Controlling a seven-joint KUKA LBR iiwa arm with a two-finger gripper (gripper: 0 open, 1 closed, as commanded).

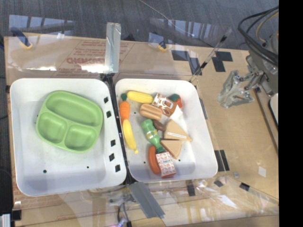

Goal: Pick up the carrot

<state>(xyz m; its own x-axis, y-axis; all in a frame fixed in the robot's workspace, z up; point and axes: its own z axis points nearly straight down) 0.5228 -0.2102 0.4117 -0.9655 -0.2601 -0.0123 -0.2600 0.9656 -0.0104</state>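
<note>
Red printed carton (pixel 165 164), lettering unreadable

The light is even and quite bright, coming from above, so the white bins (pixel 203 141) look a little washed out and shadows under the toys are soft and short. Clear plastic sheeting (pixel 57 51) on the table (pixel 236 136) shows pale glare. The picture is slightly soft, with small details blurred.
</note>
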